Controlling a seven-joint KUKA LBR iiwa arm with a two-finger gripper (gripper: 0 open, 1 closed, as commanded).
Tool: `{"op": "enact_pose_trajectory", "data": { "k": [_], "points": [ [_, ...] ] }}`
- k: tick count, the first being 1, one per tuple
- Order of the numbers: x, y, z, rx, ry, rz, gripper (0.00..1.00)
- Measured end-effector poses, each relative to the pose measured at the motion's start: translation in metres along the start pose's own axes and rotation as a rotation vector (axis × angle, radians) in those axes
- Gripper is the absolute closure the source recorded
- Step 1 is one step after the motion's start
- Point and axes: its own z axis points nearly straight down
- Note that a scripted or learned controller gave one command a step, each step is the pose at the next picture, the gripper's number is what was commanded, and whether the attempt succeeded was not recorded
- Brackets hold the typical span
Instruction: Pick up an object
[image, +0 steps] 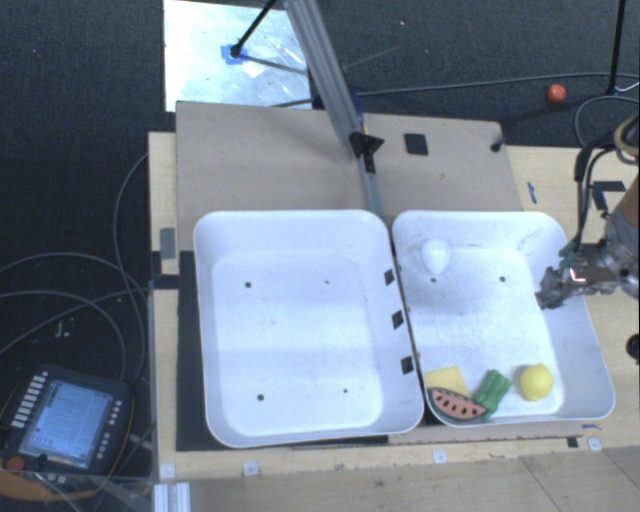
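The right bin holds a white egg-shaped object near its back left. Along its front wall lie a yellow block, a watermelon slice, a green object and a yellow lemon. My gripper hangs over the bin's right rim, well right of the white object and above the lemon. Nothing shows between its fingers.
The left bin stands beside the right one, joined by black clips. A slanted metal pole rises behind the bins. A teach pendant and cables lie on the floor at left.
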Motion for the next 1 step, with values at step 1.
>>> {"op": "enact_pose_trajectory", "data": {
  "k": [1],
  "points": [
    [0.0477,-0.0007,0.0018,0.004,0.002,-0.004,1.0]
  ]
}}
